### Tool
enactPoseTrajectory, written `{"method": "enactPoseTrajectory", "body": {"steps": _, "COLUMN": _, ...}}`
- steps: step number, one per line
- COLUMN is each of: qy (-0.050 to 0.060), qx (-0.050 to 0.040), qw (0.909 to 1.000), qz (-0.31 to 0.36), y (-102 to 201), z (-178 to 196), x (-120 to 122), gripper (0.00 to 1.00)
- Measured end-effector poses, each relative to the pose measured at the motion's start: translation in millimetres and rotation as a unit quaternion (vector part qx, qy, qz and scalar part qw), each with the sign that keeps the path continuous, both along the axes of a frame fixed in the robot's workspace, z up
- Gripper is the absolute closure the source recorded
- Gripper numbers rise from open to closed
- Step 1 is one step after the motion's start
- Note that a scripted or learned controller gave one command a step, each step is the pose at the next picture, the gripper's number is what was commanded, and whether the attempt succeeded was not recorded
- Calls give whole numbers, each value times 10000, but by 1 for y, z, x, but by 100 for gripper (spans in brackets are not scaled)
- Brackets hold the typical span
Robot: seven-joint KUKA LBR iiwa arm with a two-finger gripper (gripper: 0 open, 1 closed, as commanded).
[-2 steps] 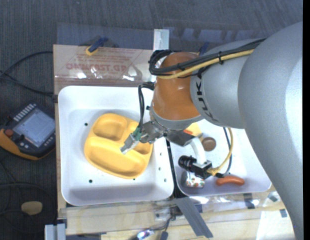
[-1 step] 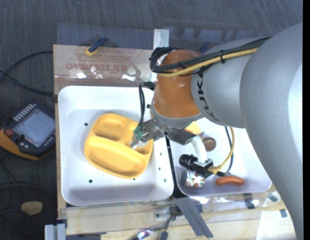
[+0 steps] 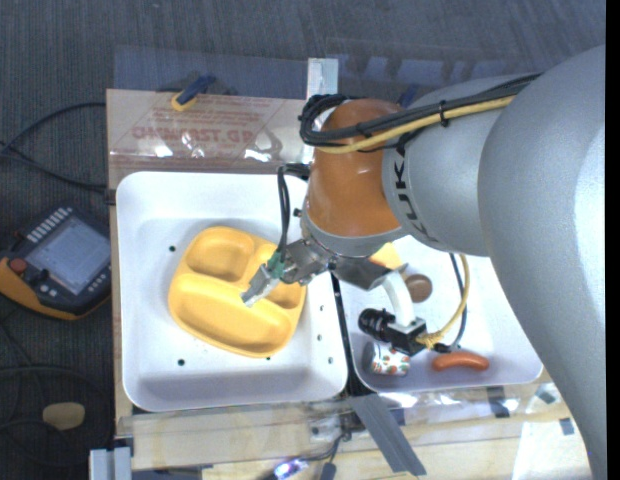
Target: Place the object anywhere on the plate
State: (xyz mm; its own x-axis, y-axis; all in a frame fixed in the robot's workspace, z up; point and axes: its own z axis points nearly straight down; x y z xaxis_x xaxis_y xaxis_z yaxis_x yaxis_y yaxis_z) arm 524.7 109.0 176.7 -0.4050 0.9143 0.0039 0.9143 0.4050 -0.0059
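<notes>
In the left bin [image 3: 130, 268], toward the bench's left edge, the claw [image 3: 262, 286] hovers over the yellow plate [image 3: 215, 303], gripping a small green object [image 3: 277, 265]. Releasing near the plate's right rim risks it rolling off.

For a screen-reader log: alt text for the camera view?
A grey arm's gripper hangs over a yellow sectioned plate in the left white bin. The right bin holds a small sausage and a brown ball.

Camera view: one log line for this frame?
gripper over yellow sectioned plastic plate | plate in left white bin | grasp: cannot tell
</notes>
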Motion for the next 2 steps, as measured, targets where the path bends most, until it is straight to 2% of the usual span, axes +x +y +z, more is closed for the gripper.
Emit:
{"method": "enactPoseTrajectory", "body": {"steps": 1, "qy": 13, "qx": 9, "qw": 10000, "qz": 7, "y": 1, "z": 8, "x": 0, "gripper": 100}}
{"method": "enactPoseTrajectory", "body": {"steps": 2, "qy": -17, "qx": -5, "qw": 9986, "qz": 536, "y": -5, "z": -9, "x": -28, "gripper": 100}}
